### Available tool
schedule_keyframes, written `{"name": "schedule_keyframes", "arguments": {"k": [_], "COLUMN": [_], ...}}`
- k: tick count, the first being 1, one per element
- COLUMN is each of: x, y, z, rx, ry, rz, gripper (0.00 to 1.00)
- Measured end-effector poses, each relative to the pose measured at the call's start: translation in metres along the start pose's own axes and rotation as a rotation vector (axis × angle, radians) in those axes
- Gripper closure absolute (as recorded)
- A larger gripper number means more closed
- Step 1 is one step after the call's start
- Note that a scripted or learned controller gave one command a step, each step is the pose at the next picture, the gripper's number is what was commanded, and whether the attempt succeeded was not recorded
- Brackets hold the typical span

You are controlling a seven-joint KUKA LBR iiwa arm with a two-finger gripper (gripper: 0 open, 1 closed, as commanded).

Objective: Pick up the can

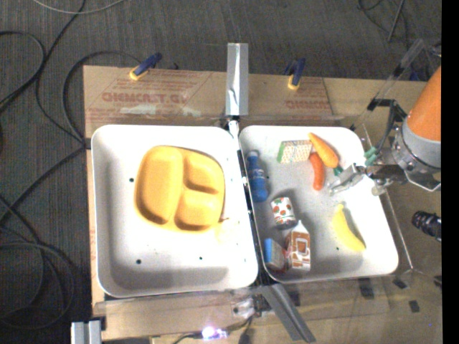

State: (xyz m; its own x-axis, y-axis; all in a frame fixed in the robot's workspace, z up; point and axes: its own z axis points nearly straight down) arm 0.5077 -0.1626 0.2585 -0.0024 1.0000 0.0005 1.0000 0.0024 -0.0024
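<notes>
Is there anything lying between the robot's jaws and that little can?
In the camera view, only bare white bin floor separates the gripper from the can; the carrots sit just above that line.

I see the tray (179, 188) in the left bin (115, 264). In the right bin (373, 256), the can (283, 211) sits mid-left, the banana (348, 229) to its right, the carton (299, 250) just below it.

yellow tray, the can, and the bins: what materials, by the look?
Yellow tray: likely moulded plastic, smooth and semi-matte, with rounded compartments and one even colour.
Can: small, white with red printed spots; probably metal under a printed label, but too small to confirm.
Bins: probably thin formed plastic, white and slightly glossy, with soft rounded rims.
</notes>
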Motion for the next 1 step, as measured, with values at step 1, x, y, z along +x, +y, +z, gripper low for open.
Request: {"name": "schedule_keyframes", "arguments": {"k": [1], "x": [0.0374], "y": [0.0459], "z": [0.0246], "rx": [-0.001], "ry": [-0.001], "rz": [-0.185], "gripper": [0.00]}}
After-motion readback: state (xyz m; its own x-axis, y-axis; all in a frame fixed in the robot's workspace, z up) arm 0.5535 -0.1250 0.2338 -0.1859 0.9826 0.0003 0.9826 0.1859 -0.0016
